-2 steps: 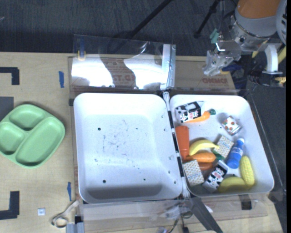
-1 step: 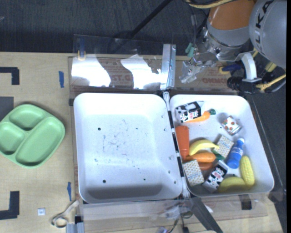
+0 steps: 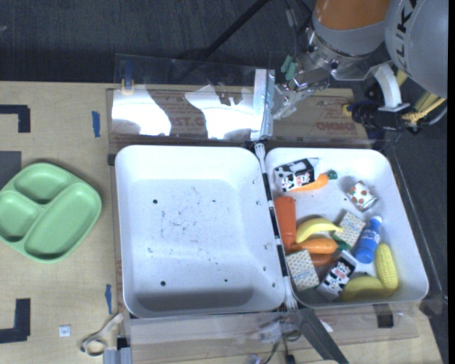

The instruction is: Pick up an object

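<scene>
white plastic, shallow and square, the right bin (image 3: pixel 398 186) is my landmark for everything here. my gripper (image 3: pixel 293 87) hangs above its far left corner, outside the rim and over the cardboard strip behind it. whether it is open or closed i cannot tell; nothing shows between its tips. my grey arm with its orange band (image 3: pixel 352 20) rises just behind the bin's far edge.

all the objects to pick lie inside this bin. a small black-and-white cow-print carton (image 3: pixel 294 174) sits near its far left corner, touching a small orange carrot (image 3: pixel 317 182). a little white cube with red spots (image 3: pixel 360 195) lies toward the far right. along the left wall stands a long orange-red block (image 3: pixel 286 219). beside it, near the middle, a curved yellow banana (image 3: pixel 317 229) rests over a rounded orange piece (image 3: pixel 318 246). a pale checked wafer (image 3: pixel 350 227) lies just right of the banana, and a blue bottle (image 3: pixel 367 240) is next to that. a yellow corn cob (image 3: pixel 385 264) lies along the right wall. at the near edge are a second checked wafer (image 3: pixel 301 267), a second cow-print carton (image 3: pixel 337 274) and a yellow lemon-like fruit (image 3: pixel 364 286).

the left white bin (image 3: pixel 135 178) touches the right bin's left wall. a green divided plate (image 3: pixel 47 210) sits well left of both.
</scene>
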Motion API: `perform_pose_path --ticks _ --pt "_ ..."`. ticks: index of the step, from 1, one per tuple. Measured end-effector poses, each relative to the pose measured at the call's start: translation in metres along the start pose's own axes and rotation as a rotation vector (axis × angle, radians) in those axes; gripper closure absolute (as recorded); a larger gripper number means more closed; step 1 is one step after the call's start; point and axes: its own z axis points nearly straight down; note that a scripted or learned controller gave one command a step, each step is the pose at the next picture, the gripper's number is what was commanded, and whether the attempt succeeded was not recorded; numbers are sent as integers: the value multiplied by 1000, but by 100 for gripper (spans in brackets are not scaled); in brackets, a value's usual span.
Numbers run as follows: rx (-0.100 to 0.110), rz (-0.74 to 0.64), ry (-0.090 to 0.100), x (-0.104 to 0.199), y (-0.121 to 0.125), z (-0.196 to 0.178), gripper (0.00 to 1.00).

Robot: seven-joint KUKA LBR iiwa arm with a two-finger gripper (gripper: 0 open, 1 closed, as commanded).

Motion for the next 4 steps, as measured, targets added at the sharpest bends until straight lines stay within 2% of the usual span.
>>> perform_pose_path --ticks 1,2,3,4 --pt "2 76 2 92 27 -52 100" --pt "1 166 1 133 56 -62 100" --pt "7 190 2 160 66 16 100" --pt "6 140 2 130 54 3 100"
